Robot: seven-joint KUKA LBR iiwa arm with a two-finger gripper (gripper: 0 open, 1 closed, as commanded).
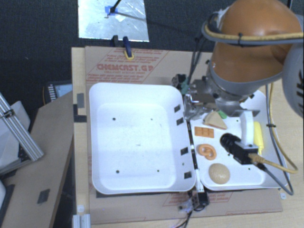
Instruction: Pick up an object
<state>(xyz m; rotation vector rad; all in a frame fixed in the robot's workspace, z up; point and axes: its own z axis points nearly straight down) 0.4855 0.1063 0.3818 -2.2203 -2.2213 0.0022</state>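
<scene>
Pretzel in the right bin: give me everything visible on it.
The pretzel is small and orange-brown, a twisted loop with holes that show the white floor. It looks like moulded plastic and looks whole. It lies flat on the floor of the right bin, near the bin's left wall. A square orange cracker lies just beyond it and a tan bun just nearer the camera. Both look apart from it.
</scene>
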